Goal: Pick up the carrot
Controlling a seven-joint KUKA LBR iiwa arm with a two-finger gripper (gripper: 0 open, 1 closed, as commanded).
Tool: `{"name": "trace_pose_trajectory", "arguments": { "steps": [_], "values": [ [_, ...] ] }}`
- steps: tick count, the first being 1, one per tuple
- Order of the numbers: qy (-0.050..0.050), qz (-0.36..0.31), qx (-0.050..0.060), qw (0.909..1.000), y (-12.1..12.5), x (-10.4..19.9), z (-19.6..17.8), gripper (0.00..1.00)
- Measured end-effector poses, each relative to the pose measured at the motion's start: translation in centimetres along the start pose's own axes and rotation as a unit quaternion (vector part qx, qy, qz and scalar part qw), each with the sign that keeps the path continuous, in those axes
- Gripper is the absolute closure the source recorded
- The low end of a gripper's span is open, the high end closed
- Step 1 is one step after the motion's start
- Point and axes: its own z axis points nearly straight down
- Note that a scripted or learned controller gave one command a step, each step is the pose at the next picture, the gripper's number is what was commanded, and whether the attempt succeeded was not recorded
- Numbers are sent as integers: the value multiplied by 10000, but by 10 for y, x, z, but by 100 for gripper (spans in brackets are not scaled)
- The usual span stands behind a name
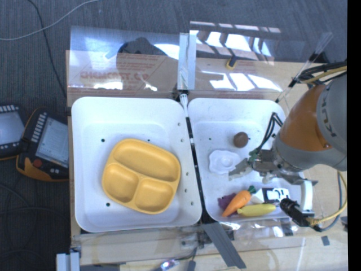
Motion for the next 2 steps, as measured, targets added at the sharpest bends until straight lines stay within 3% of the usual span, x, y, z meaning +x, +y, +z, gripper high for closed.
{"name": "trace_pose_trajectory", "arguments": {
  "steps": [1, 2],
  "values": [
    [0, -699, 12, 9976, 13, 17, 32, 0],
    [-2, -1379, -1, 9904, 2, -18, 23, 0]
  ]
}}
